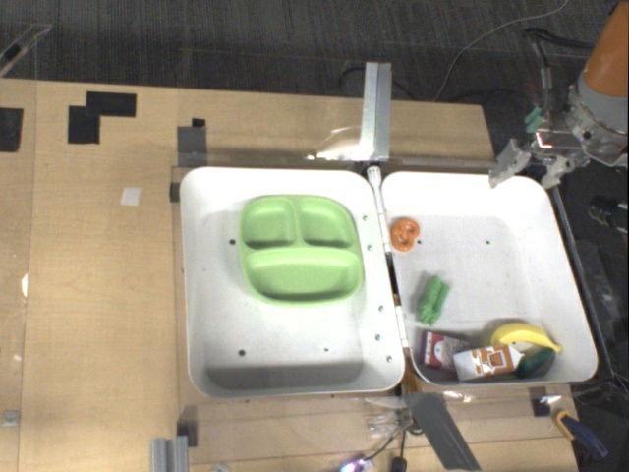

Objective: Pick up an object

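The end effector (529,162) hangs at the upper right of the frame, above the far rim of the right bin (491,205), fingers spread wide and holding nothing. The step in hand looks like the approach. The likeliest target, a green block (432,299), lies near the right bin's middle, its long axis running top to bottom with a slight lean. Next, the arm must travel down-frame, lower, and align the fingers across that axis.
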Action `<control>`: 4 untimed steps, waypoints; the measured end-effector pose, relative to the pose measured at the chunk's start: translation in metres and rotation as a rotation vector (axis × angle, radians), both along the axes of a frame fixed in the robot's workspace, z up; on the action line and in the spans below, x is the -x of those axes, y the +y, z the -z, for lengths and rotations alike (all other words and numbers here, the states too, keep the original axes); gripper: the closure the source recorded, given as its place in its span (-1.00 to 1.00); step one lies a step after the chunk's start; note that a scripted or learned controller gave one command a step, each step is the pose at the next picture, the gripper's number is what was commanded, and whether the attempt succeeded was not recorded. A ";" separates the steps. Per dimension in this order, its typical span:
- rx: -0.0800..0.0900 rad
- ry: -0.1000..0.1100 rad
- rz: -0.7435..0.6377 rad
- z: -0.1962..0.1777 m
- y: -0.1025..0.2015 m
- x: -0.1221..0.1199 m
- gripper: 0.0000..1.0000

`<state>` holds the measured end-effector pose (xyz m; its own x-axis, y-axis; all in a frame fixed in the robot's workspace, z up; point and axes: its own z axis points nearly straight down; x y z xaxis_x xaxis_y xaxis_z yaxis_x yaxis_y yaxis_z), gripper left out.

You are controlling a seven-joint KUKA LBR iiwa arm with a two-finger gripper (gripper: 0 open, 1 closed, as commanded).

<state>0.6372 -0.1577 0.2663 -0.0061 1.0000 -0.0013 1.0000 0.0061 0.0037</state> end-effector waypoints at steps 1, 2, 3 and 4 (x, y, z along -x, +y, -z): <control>-0.001 0.001 0.001 0.092 0.032 0.060 -1.00; -0.001 0.000 -0.103 0.135 0.055 0.099 -1.00; 0.002 -0.003 -0.350 0.044 0.009 0.077 -1.00; 0.000 0.000 -0.426 0.106 0.070 0.074 -1.00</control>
<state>0.5634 -0.0877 0.1608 -0.4188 0.9081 -0.0014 0.9081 0.4188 0.0042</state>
